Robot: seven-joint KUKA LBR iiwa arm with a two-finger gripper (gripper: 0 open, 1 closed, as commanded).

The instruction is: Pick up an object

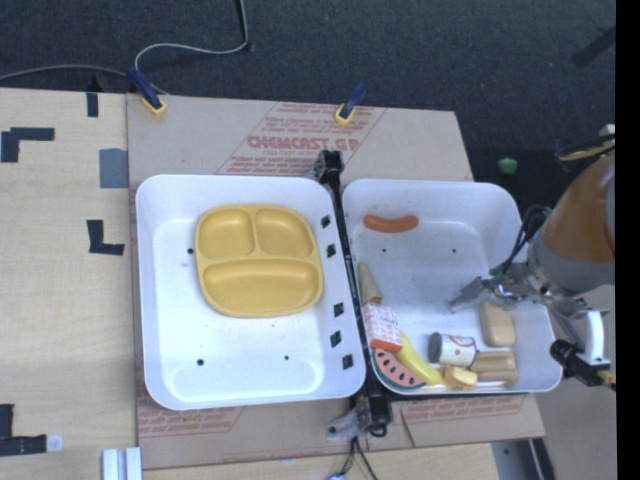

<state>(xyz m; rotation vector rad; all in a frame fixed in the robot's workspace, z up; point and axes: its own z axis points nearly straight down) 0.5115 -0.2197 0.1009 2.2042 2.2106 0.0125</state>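
The right bin (440, 203) holds toy food. A red-orange sausage (390, 223) lies near its far wall. Along the near wall sit a watermelon slice (395, 366), a yellow banana (420, 360), a small can (455, 348), a tan stick (492, 365) and a tan bread-like block (497, 325). My gripper (480, 290) reaches in from the right and hangs low just above and behind the tan block. I see nothing held in it.
The left bin (165, 348) carries a yellow divided plate (258, 258). A red-and-white packet (380, 320) and a tan cone (369, 283) lie by the right bin's left wall. Bare floor shows in the right bin's middle, between sausage and gripper.
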